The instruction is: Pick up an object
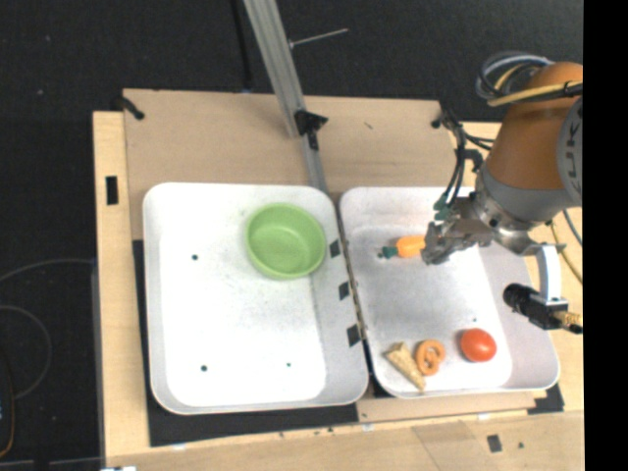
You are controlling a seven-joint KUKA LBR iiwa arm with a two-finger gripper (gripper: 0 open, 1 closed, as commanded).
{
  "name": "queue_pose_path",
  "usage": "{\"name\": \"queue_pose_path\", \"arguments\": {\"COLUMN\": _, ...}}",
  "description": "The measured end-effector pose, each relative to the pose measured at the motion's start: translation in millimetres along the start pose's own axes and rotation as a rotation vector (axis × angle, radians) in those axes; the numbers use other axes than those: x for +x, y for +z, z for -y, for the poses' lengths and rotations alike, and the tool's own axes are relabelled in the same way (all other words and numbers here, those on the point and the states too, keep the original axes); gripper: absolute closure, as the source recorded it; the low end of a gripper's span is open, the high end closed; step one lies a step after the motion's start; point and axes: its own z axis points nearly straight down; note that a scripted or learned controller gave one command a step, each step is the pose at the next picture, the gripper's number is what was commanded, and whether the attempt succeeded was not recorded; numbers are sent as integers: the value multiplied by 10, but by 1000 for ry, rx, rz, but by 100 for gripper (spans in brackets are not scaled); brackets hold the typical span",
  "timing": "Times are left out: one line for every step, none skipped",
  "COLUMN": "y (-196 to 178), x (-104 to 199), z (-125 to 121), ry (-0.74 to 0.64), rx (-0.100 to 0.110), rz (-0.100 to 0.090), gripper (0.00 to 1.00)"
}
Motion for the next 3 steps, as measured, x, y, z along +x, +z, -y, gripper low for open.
{"name": "queue_pose_path", "arguments": {"y": 92, "x": 477, "z": -112, "ry": 4, "rx": 1, "rz": 0, "gripper": 100}}
{"name": "queue_pose_path", "arguments": {"y": 34, "x": 939, "z": -140, "ry": -1, "rx": -2, "rz": -1, "gripper": 100}}
{"name": "queue_pose_path", "arguments": {"y": -82, "x": 1494, "z": -237, "ry": -3, "rx": -3, "rz": -2, "gripper": 100}}
